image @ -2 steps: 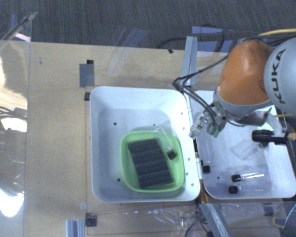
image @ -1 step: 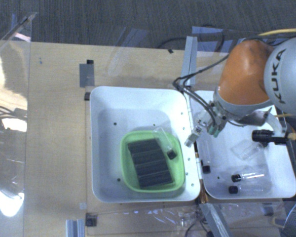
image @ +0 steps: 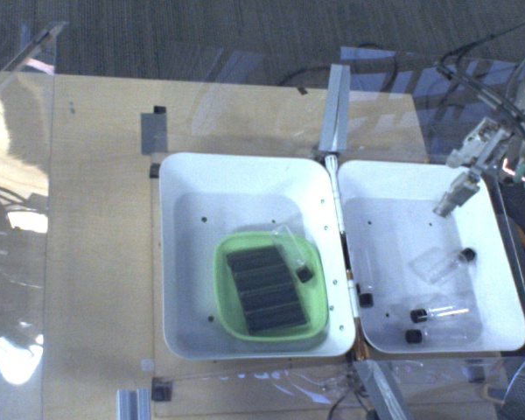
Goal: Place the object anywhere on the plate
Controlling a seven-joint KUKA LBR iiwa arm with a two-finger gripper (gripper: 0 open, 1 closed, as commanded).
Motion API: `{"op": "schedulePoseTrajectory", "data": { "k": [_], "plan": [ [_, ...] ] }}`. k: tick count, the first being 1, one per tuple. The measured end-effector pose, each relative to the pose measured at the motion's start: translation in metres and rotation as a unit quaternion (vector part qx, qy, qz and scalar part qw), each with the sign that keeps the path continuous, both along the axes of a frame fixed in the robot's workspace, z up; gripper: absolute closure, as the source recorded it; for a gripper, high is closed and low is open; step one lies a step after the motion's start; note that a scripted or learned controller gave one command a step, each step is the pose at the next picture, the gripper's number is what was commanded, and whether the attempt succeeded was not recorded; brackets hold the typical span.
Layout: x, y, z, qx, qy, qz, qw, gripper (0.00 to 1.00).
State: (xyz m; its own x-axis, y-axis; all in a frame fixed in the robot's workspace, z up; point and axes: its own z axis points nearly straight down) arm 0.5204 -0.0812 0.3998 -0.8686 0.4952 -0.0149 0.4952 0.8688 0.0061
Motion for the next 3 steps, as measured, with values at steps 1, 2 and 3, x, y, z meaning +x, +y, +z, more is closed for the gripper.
{"op": "schedulePoseTrajectory", "data": {
  "k": [1, 2, 3],
  "plan": [
    [0.003, 0.001, 0.013, -0.0007, -0.007, 0.002, 1.0000, 1.00],
    [-0.027, 0.044, -0.120, 0.0006, 0.004, 0.041, 0.9992, 1.00],
    [-0.031, 0.095, -0.168, 0.0000, 0.003, 0.146, 0.9893, 1.00]
  ]
}}
